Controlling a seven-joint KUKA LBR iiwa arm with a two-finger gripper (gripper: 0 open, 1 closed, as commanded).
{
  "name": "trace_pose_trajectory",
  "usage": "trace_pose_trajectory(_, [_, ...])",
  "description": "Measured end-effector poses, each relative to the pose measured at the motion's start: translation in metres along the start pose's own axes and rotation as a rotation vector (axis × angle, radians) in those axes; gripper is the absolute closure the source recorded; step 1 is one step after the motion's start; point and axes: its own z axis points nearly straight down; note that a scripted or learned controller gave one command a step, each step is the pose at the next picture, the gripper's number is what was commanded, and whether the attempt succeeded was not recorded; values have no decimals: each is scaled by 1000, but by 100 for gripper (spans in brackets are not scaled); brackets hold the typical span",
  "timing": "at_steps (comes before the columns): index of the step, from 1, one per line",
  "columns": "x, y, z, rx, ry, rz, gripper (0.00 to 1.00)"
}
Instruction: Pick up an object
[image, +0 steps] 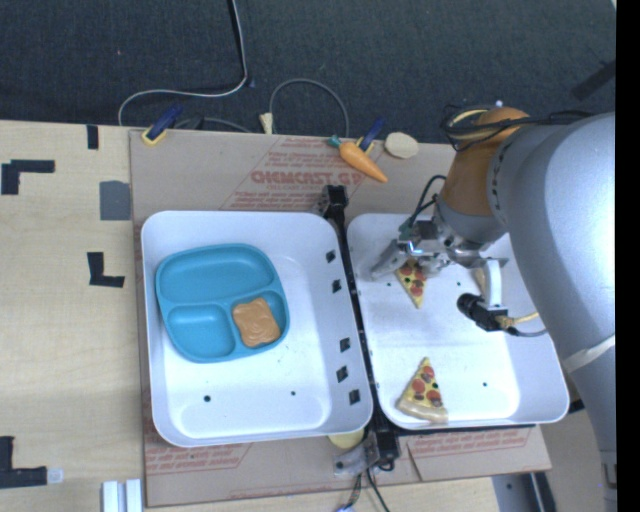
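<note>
The tool (412, 262) sits low in the right bin (500, 395), near its far left corner, with a pizza slice (412, 283) directly under it; whether it grips the slice cannot be told. A second pizza slice (424, 390) lies by the near edge. The left bin (300, 395) holds a blue plate (205, 290) bearing a brown cookie (257, 322).

Single fixed camera above the bench (60, 300), angled downward, covering both white bins (250, 400); arm (560, 200) enters from right.
</note>
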Motion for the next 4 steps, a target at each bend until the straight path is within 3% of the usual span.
trace_pose_trajectory(1, [-1, 2, -18, -8, -2, -1, 100])
trace_pose_trajectory(2, [-1, 1, -17, -5, -2, -1, 0])
trace_pose_trajectory(3, [0, 8, -7, 6, -3, 5, 0])
trace_pose_trajectory(4, [-1, 18, -5, 30, -3, 10, 0])
